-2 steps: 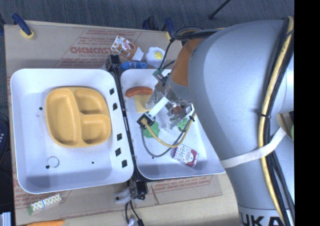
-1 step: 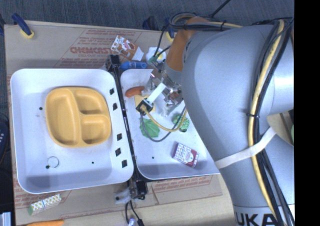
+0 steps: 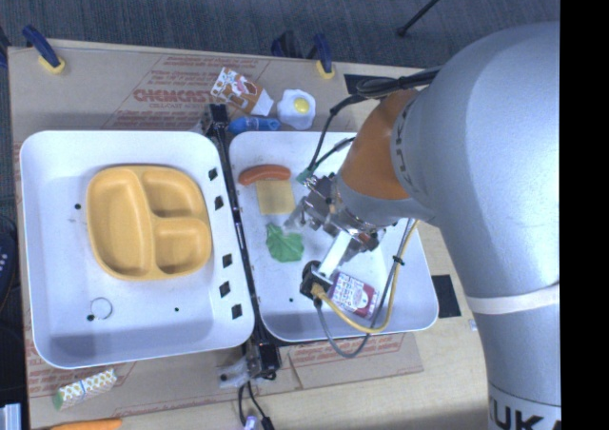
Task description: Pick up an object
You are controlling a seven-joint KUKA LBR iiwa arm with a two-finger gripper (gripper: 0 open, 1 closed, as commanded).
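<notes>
Claw [image 3: 300, 216] state cannot be told; poised just beside yellow square block [image 3: 276, 197] and green crumpled leaf [image 3: 284, 244]; either could be shoved aside ungripped.

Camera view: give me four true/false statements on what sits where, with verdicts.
1. The yellow divided tray lies in the left bin. True.
2. The green lettuce piece lies in the left bin. False: it lies in the right bin.
3. The toy sausage lies in the right bin, near its far rim. True.
4. The toy fried egg sits inside the right bin. False: it sits outside, on the cardboard beyond the bin's far rim.
</notes>
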